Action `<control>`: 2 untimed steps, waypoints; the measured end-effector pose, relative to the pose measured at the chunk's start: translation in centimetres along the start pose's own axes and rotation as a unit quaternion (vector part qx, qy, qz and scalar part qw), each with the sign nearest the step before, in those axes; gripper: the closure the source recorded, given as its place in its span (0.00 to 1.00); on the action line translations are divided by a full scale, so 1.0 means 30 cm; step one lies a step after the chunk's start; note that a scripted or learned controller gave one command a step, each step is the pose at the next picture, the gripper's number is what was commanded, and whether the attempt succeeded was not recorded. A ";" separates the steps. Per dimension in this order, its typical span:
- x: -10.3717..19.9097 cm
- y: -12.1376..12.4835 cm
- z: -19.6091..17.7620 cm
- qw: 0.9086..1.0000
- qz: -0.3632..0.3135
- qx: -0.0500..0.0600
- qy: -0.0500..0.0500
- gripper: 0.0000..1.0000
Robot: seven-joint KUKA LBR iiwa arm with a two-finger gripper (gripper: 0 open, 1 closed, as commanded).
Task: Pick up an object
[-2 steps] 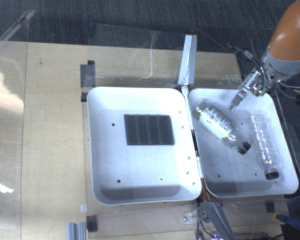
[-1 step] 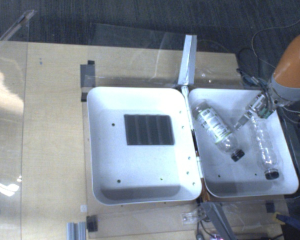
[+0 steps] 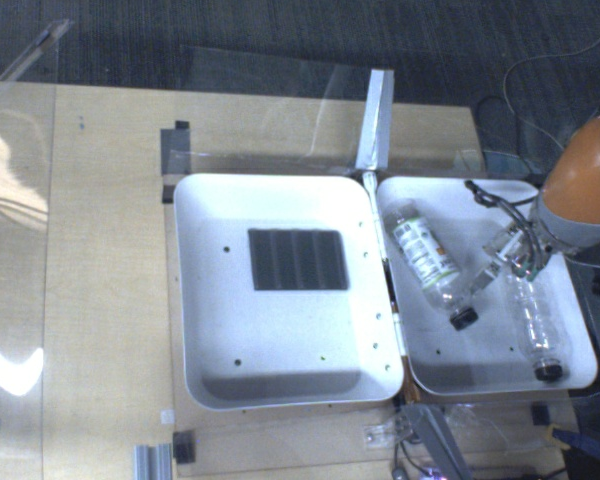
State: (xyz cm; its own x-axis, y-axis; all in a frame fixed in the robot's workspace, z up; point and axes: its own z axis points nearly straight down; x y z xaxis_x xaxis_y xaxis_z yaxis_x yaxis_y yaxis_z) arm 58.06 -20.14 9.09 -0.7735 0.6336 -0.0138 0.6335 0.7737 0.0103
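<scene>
Two bins side by side on the bench, with the arm over the right bin

The left bin (image 3: 280,288) is set on the bench (image 3: 100,268), and a ridged mat (image 3: 297,260) is laid flat in its middle. The right bin (image 3: 432,368) is placed directly to the right of the left bin, their rims almost touching. In the right bin, one bottle (image 3: 428,258) is laid aslant nearest the left bin, and a second bottle (image 3: 537,330) is laid farthest from it. The gripper (image 3: 507,258) is positioned between the two bottles, above the right bin's floor.
</scene>
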 end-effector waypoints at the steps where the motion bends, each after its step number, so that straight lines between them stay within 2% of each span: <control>1: 0.148 0.163 -0.007 0.999 -0.040 0.005 -0.008 0.00; 2: -0.019 0.340 0.002 0.999 -0.029 0.013 -0.007 0.00</control>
State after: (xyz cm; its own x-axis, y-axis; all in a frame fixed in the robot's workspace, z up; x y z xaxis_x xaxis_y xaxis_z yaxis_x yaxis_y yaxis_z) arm 64.95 -12.61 9.14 -0.8091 0.5870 -0.0274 0.5876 0.8090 -0.0175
